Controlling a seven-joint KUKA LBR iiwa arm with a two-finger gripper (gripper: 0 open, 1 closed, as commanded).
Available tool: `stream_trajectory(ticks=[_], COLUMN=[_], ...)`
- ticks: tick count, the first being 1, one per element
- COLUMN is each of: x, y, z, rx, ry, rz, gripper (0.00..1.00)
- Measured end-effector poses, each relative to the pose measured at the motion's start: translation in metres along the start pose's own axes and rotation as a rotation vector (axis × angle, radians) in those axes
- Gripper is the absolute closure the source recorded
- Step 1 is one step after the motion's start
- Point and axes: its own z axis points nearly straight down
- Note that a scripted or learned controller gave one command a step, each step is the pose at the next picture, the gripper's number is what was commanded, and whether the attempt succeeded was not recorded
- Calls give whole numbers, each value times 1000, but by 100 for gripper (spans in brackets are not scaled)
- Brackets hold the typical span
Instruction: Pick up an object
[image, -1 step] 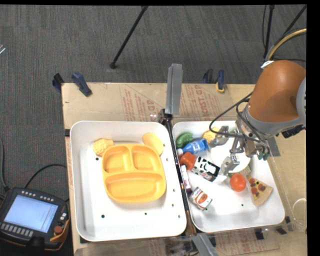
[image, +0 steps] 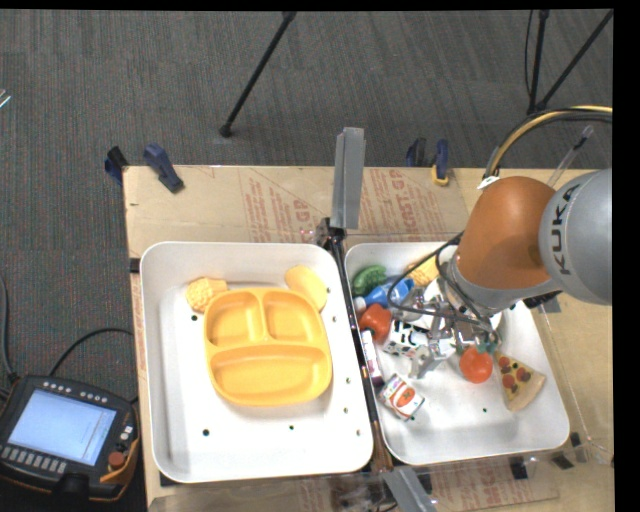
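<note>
My gripper (image: 452, 348) is down in the right bin (image: 556, 420), under the orange wrist band, and stands open with nothing visibly held. A red tomato (image: 476, 366) lies just below and right of the fingertips, touching or nearly so. A black-and-white patterned toy (image: 404, 340) sits just to the left. Around these lie a red ball (image: 375, 320), a blue piece (image: 386, 293), a green piece (image: 368, 277), a yellow corn (image: 425, 270), a pizza slice (image: 520, 380) and a small red-and-white can (image: 403, 397).
The left bin (image: 170, 420) holds a yellow divided plate (image: 268, 350), with two yellow toys at its upper corners (image: 204, 293). A dark marker (image: 368, 356) lies along the right bin's left wall. A grey post (image: 349, 180) stands behind the divider between the bins.
</note>
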Motion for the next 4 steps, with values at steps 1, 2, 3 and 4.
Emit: stream_trajectory(ticks=[1,2,3,4], x=[78,99,91,80], y=[-62,-2,18,-87], z=[2,3,2,2], rx=[-3,-5,-4,-1], ry=[6,8,7,6], rz=[-199,-175,-163,-268], gripper=[0,0,0,0])
